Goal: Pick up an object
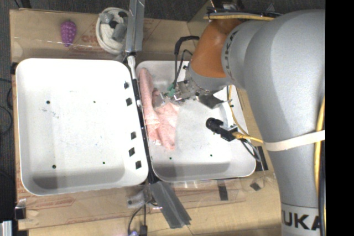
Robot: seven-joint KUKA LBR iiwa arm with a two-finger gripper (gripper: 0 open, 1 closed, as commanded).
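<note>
Arm (pixel 276 91): grey, bulky, with an orange band (pixel 213 52) above the wrist; it enters from the right and reaches over the right bin, covering that bin's upper right corner.
Bench (pixel 38 25): brown board under both bins; bare strips show above and below them.
Left bin (pixel 72 124): white and shallow, touching the right bin's left wall along a dark divider with small black clips.
Right bin (pixel 193 166): white and shallow, the landmark for this legend; its floor is bare in the lower right part.
Pink cloth (pixel 160 121): soft, crumpled bundle inside the right bin, lying along its left wall, from near the upper wall down past the middle.
Gripper (pixel 168 94): at the arm's tip, low inside the right bin's upper left part, just at the pink cloth's upper right edge; whether it touches the cloth cannot be told.
Jaws: too small and cluttered to read; cannot tell whether they are wide, narrow or holding anything.
Black plug (pixel 220 129): on a cable with a yellow end, hanging over the right bin's right part.
White roll (pixel 112 29): on the bench, above the right bin's upper left corner.
Purple grapes (pixel 68 32): small toy on the bench, well left of the right bin, beyond the left bin's upper wall.
</note>
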